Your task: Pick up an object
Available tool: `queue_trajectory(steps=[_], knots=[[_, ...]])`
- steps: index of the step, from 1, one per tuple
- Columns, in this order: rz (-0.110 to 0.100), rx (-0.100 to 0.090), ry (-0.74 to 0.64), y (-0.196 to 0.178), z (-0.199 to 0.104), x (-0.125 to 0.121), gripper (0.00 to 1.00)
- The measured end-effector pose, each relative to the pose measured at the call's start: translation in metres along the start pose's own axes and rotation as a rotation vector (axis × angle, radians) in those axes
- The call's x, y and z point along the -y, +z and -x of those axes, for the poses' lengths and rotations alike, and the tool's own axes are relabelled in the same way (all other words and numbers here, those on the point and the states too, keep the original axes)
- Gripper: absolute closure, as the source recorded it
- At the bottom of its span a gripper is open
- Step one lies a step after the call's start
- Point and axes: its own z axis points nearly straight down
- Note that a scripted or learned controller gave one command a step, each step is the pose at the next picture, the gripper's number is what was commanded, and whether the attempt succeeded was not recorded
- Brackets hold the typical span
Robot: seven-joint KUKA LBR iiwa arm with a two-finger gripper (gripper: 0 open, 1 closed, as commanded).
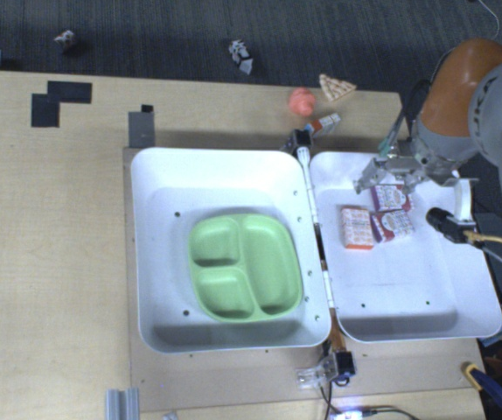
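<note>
i'm hanging over the back of the right bin point(408, 313), my gripper point(389, 175) just above the packets. can't tell how far apart my fingers are from this angle, too small & blurred. targets: red/white packet point(391, 198) right under me, another red/white one point(396, 225) nearer the front, and the orange-ish packet point(356, 227) beside it. they're touching/overlapping, so i'd drop straight down on the one nearest me, straddle its narrow side, close only once low against the bin floor. green divided tray point(244, 265) sits in the left bin point(159, 234), well apart, ignore it. risk imo: pinching two packets or sliding off the flat top.
</note>
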Motion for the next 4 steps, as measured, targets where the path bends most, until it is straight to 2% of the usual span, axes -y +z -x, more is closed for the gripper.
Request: queue_trajectory(steps=[1,2,3,4], knots=[[-0.008,-0.001,0.005,0.032,-0.027,0.034,0.00],[-0.007,-0.002,0.004,0.022,-0.028,0.033,1.00],[-0.007,-0.002,0.004,0.022,-0.028,0.034,0.00],[-0.008,-0.001,0.007,0.037,-0.034,0.110,0.00]])
